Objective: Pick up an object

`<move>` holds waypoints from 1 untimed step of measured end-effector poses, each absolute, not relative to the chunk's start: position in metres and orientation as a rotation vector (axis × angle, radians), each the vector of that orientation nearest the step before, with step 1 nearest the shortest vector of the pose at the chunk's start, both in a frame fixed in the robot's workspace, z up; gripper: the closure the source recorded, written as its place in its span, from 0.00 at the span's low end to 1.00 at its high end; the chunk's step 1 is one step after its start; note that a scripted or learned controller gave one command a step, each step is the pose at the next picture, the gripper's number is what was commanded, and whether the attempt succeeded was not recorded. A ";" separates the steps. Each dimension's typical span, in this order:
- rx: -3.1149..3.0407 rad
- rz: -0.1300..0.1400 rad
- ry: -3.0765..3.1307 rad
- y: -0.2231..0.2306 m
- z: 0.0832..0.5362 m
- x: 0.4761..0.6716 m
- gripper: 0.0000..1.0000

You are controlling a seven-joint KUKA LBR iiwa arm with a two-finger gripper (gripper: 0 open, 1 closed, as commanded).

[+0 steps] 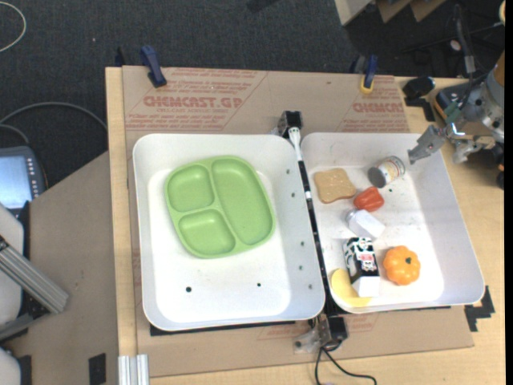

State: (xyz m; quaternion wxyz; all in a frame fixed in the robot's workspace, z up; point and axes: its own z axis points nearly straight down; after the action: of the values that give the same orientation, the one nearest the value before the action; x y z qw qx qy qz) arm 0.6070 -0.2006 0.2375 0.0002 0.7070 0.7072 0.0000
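From the camera above, we see two white bins side by side on the tabletop [200,95]. The left bin [152,279] carries a green divided plate [220,207], which lies toward that bin's far-left part. The right bin [457,239] carries the small things. A slice of toast [333,184] lies near its far-left corner, and a small tin can [388,171] lies on its side just right of the toast, toward the far edge. A red piece [369,199] sits just below the can, with a white block [365,224] close beneath it. Toward the near edge we find a black-and-white carton [363,258], a yellow piece [348,289] touching it at the near-left corner, and an orange pumpkin [401,265] just beside the carton on its right.

The gripper [422,148] hangs over the far-right part of the right bin, near the can but apart from it. We cannot tell how far its jaws stand open; nothing shows between them.
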 end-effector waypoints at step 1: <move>2.213 0.001 2.226 -0.162 0.117 0.666 0.00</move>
State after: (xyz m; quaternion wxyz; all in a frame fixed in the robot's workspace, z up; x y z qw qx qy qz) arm 0.6662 -0.1624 0.1172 0.0014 0.7049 0.7093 0.0004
